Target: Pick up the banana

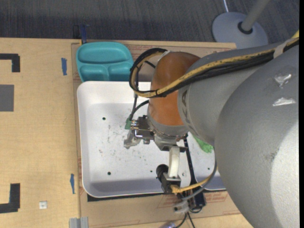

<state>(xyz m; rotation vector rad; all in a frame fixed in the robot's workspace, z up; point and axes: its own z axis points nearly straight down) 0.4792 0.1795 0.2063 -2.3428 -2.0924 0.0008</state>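
The arm (pixel 223 108) reaches over the middle of the white bin (pixel 95 127), and whether its gripper (pixel 134 136) is open or closed I cannot tell. I cannot make out the banana; a green scrap (pixel 205 147) peeks out by the bin's right edge. A banana should be light, curved and easily bruised, best taken across its thick middle.

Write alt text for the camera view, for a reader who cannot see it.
A large grey robot arm with an orange band reaches from the right over a shallow white bin, its wrist covering the bin's middle. A teal divided tray sits just behind the bin on the tan bench, and a small green object peeks out beside the arm.
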